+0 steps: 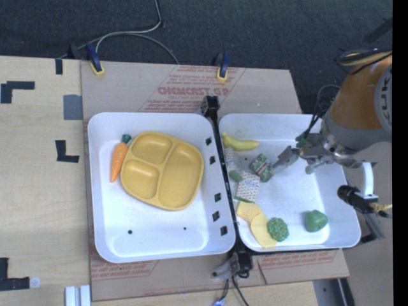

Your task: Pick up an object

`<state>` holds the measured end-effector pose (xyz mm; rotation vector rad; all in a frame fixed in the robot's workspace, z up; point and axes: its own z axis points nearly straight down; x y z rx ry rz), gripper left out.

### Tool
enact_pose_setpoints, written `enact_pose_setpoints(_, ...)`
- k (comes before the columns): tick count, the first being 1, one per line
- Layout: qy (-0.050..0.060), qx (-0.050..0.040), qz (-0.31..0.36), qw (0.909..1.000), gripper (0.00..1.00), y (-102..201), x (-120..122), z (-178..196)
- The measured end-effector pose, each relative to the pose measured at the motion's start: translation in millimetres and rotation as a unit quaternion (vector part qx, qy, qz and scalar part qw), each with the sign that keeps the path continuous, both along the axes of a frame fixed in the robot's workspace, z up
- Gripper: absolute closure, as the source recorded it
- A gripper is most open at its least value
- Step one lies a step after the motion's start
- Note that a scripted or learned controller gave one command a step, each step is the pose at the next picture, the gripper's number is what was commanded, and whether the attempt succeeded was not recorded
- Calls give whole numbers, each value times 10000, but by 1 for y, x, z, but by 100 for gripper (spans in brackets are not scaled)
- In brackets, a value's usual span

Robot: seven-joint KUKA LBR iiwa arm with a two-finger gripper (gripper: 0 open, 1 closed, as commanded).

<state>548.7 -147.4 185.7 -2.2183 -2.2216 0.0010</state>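
Tool (279,164) hovering mid-right of frame over right bin (338,234), finger spread impossible to tell. Small green packet (260,166) lying just left of it. Advice: centring over packet, descending straight, avoiding banana (240,143).

Backdrop: dark carpet floor (255,24); pale wooden bench (35,190) with black tape marks (64,152); brown cardboard sheet (185,88), clamped by two yellow-tipped clamps (95,62); grey cable (137,34).
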Motion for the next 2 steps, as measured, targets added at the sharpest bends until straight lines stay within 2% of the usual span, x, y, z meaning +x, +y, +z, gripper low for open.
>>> enact_pose_setpoints(1, -46, -17, -9, 10000, 0, 39, 30, -85)
enact_pose_setpoints(2, -7, -6, -1, 10000, 0, 41, 81, -76)
